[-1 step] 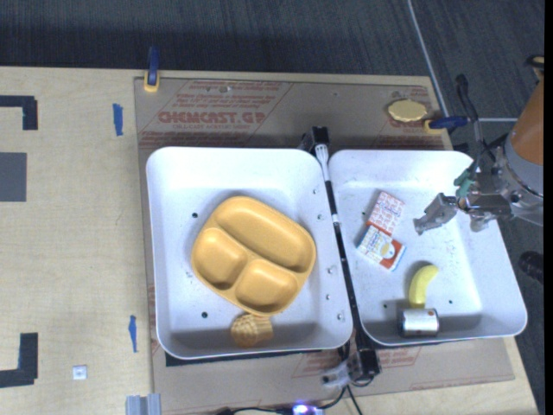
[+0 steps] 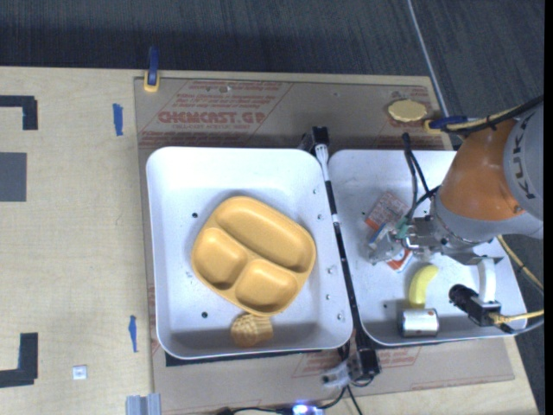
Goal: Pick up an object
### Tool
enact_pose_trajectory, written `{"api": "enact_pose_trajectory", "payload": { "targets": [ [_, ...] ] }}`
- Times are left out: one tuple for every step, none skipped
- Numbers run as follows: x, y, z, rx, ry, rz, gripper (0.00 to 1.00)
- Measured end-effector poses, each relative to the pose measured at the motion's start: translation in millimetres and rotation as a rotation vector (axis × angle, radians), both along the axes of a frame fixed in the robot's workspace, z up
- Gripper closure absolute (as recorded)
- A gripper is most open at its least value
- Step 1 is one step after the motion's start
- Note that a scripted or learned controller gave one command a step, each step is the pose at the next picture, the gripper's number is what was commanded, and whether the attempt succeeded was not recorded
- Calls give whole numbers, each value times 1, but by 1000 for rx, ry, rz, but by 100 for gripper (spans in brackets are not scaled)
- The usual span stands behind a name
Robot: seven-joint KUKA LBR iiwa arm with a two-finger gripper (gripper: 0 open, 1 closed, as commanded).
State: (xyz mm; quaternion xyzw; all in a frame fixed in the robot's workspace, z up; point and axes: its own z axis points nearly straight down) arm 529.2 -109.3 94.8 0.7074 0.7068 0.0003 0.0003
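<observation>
Dark grey carpet (image 2: 259,15) runs across the far side of the room, a thin pale cable (image 2: 423,37) slanting over it. Nearer, a light wooden bench (image 2: 69,232) spreads out to the left, marked with black squares (image 2: 12,175) and blue tape strips (image 2: 117,119). A brown printed board (image 2: 259,111) lies on top. Lighting is even, with soft shadows.

Robotics lab or test cell, not a home. Plywood bench (image 2: 69,258) marked with black and blue tape; two shallow white bins (image 2: 164,232) fixed side by side on a printed cardboard sheet (image 2: 216,111). Grey-and-orange industrial arm (image 2: 488,184) enters at 3 o'clock, loose cables (image 2: 415,167) trailing. Grey carpet floor (image 2: 259,15) at 12 o'clock.
</observation>
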Motion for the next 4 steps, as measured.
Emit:
{"api": "enact_pose_trajectory", "payload": {
  "targets": [
    [0,0,10,-1,-3,-1,100],
    [0,0,10,-1,-3,-1,0],
    [-49,17,-9,0,-2,1,0],
    [-46,16,2,-3,-10,-1,100]
  ]
}}
